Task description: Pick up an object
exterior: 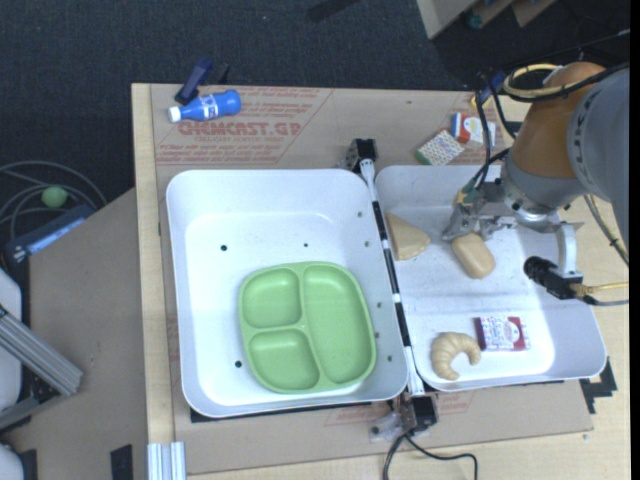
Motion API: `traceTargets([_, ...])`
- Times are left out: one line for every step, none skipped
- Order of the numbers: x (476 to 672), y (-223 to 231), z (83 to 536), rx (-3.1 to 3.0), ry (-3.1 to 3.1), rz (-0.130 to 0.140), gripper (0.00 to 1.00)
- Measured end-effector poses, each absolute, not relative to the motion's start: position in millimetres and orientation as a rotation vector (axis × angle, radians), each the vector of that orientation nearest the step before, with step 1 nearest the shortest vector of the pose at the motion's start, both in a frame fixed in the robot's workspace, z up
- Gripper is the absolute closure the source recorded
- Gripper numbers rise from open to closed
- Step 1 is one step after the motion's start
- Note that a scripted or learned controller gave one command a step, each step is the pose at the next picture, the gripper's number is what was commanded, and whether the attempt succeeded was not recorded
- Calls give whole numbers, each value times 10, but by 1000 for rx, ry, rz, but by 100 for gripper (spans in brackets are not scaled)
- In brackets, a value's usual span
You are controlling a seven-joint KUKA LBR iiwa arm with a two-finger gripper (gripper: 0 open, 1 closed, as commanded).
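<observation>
The right bin [570,363] holds a tan wedge-shaped piece [405,236] at its left wall and a beige oval roll [474,258] near the middle. A croissant [455,353] and a small red and white packet [500,333] lie toward its front. My gripper [476,221] hangs low over the back of this bin, just above the roll's upper end and right of the wedge. The grey wrist and orange band rise behind it to the right. Whether it touches the roll is unclear.
The left bin [200,218] contains a green divided plate [305,325]. A blue and white bottle [205,106] and a small patterned box [440,148] lie on the bench behind the bins. A black cable connector [548,276] hangs over the right bin's right side.
</observation>
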State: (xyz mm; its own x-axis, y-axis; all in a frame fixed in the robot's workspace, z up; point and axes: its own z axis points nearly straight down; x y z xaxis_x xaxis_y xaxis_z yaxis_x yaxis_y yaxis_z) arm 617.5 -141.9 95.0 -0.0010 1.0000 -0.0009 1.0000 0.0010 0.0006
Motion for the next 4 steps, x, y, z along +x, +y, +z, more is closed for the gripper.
traceTargets([6097, -623, 1858, 2218, 2223, 5, 100])
traceTargets([6088, -634, 1848, 2220, 2222, 0, 0])
traceTargets([5426, -1148, 1462, 2224, 2221, -4, 0])
traceTargets([5449, -1062, 841, 2223, 2222, -1, 0])
